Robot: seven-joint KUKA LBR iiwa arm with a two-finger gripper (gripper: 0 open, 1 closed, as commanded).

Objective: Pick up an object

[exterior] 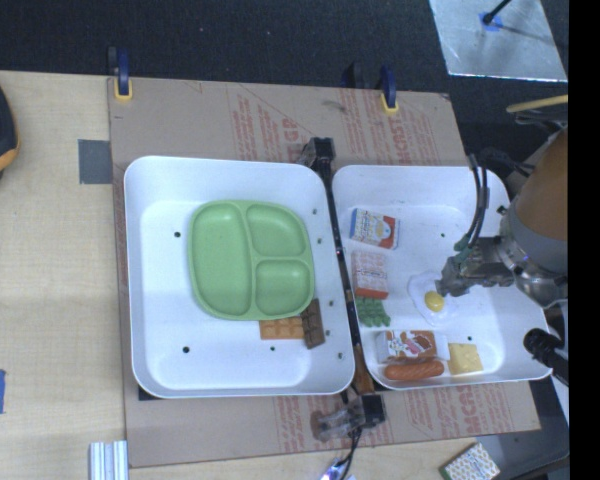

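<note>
White plastic made up the two shallow bins on the pale wooden table (40, 268), both sitting on a sheet of brown cardboard (230, 118) held by blue-and-yellow clamps (121, 74) at its far edge.

I reached in from the right over the right-hand white bin (420, 183), my grey arm with its orange band (545, 203) hanging over that bin's right side. My fingers (458, 280) sat low over the bin floor, just right of a toy fried egg, white with a yellow yolk (433, 300). Whether they touched the egg I could not tell, and from this slant I could not tell how far apart they stood or whether anything lay between them.

Other small things lay in the same bin. A white-and-blue carton with a red picture (374, 228) lay near the far left corner. Below it lay a flat white-and-red packet (370, 272), then a small green vegetable piece (373, 313). Along the near wall were a red-and-white snack packet (410, 345), a reddish-orange toy sausage (412, 371) touching it, and a pale yellow square slice (465, 358) just beside them.

The left-hand white bin (150, 358) held a light green divided plastic plate (250, 259) with three compartments. Against the plate's near edge lay an orange block (281, 330) and a dark brown block (313, 324), side by side.
</note>
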